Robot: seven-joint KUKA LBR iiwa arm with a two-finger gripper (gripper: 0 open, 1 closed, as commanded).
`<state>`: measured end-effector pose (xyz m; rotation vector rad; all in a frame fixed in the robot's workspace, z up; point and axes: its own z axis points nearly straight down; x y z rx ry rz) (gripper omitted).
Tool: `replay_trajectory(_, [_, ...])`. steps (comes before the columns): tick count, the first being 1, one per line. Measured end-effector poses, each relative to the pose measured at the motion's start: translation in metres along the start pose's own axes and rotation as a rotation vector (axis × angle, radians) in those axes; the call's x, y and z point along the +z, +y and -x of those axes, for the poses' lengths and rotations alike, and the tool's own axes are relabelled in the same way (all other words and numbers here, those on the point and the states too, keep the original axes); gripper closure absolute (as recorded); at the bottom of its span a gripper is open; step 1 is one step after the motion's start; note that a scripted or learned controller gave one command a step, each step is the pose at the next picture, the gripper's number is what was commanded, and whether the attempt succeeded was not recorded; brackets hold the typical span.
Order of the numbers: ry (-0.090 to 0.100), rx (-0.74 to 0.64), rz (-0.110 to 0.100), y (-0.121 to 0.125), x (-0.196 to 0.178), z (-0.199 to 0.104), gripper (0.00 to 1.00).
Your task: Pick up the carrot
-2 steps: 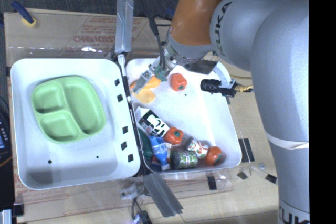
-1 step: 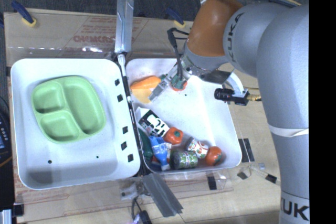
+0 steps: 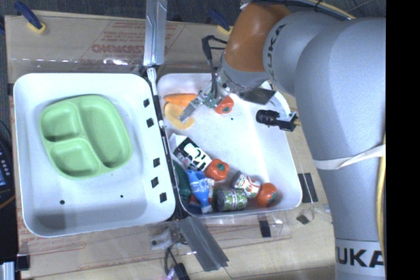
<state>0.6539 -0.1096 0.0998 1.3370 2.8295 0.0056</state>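
Step in hand: grasp. My gripper [image 3: 209, 100] is at the carrot's [image 3: 179, 100] tip, right bin's [image 3: 289, 170] far-left corner; finger spread: cannot tell. Next: confirm closure, lift straight.

A green divided plate [image 3: 84, 134] is seen in the left bin [image 3: 26, 206]; a dark can [image 3: 231, 199] and a black-and-white box [image 3: 191, 154] are seen in the right bin [image 3: 279, 160].

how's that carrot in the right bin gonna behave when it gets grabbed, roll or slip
The carrot looks like smooth, stiff plastic, so it will probably hold its shape but may slip. Its tapered round body could roll or pivot if pinched off-centre. It lies against the right bin's left wall, beside the tool, which may limit rolling.
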Motion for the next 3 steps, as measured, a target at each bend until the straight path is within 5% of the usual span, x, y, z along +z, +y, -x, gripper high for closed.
replay_trajectory(1, [-0.011,-0.003,0.004,0.001,-0.014,0.003,1.00])
replay_trajectory(2, [0.008,0.256,-0.009,0.043,-0.093,-0.091,1.00])
replay_trajectory(3, [0.009,0.492,-0.016,-0.029,-0.093,-0.108,1.00])
